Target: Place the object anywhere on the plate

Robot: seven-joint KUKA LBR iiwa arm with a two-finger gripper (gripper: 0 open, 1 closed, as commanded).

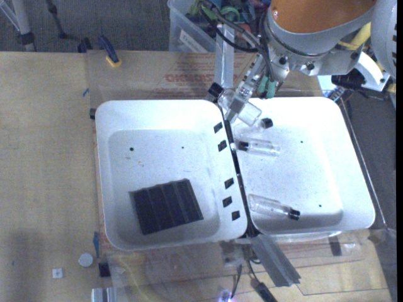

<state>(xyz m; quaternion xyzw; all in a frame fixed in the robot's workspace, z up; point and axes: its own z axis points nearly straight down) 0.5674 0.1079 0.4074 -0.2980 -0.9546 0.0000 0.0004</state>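
Nearest, the dark ridged plate [167,206] lies in the left bin [113,128]. Right of the plate, across the divider, a clear vial [272,206] with a black cap lies in the right bin [352,162]. Beyond it lies a second vial [258,147]. Farther still, the gripper [242,102] hangs at the bin's far-left corner, with a third clear vial [247,113] blurred beneath it; whether it is gripped, I cannot tell.

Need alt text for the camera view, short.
Overhead slanted view: the grey and orange arm reaches over the right bin, its gripper near a clear vial. Two more clear vials lie in that bin; a dark ribbed plate lies in the left bin.
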